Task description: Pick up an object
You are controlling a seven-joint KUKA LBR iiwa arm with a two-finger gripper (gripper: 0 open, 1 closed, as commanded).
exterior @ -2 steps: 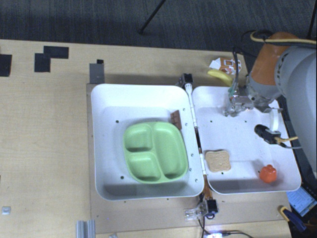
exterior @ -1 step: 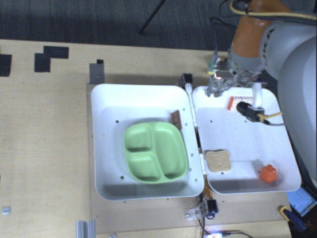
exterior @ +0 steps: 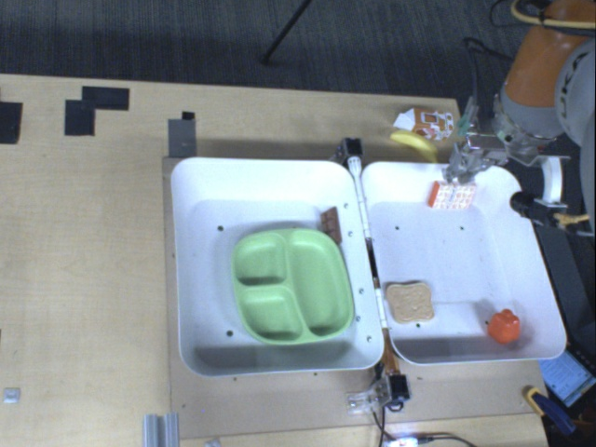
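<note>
Two white bins sit side by side on the worktop [exterior: 84,277]. The right bin [exterior: 466,277] holds a red-and-white packet [exterior: 453,196] near its far wall, a tan slice of bread [exterior: 410,302] by the divider, and an orange fruit [exterior: 504,326] in the near right corner. The left bin [exterior: 200,250] carries a green divided tray [exterior: 291,285]. The arm's gripper [exterior: 465,156] hovers just above the packet; whether the jaws are parted or closed cannot be told. A good pick likely means descending straight, centring over the packet and closing squarely across it, clear of the wall.
</note>
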